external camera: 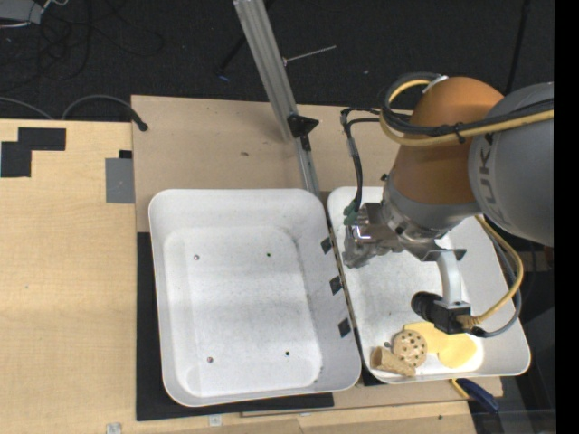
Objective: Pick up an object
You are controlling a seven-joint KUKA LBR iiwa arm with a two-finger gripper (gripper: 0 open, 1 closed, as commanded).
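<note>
Gripper: a cluster of metallic parts held low over the far left part of the right bin, just beside the wall it shares with the neighbouring bin. From this angle it cannot be told whether the gripper is open or closed, or whether it has hold of anything.

Arm: a grey link entering from the right, with the orange band directly above the wrist and covering the far end of the right bin.

Candidate objects: three items grouped in the near corner of the right bin, well apart from the gripper. A pale yellow flat piece lies nearest the right rim. A tan round piece with dark holes lies just beside it on the left. A small tan wedge touches the round piece on its near left side.

Left bin: a white, shallow tray with four small dark dots on its floor. It rests on a black mat.

Black clips: spaced along the junction of the two bins.

Aluminium rail: slants down from the far side to the far end of that junction.

Bench: a tan board beneath both bins.
</note>
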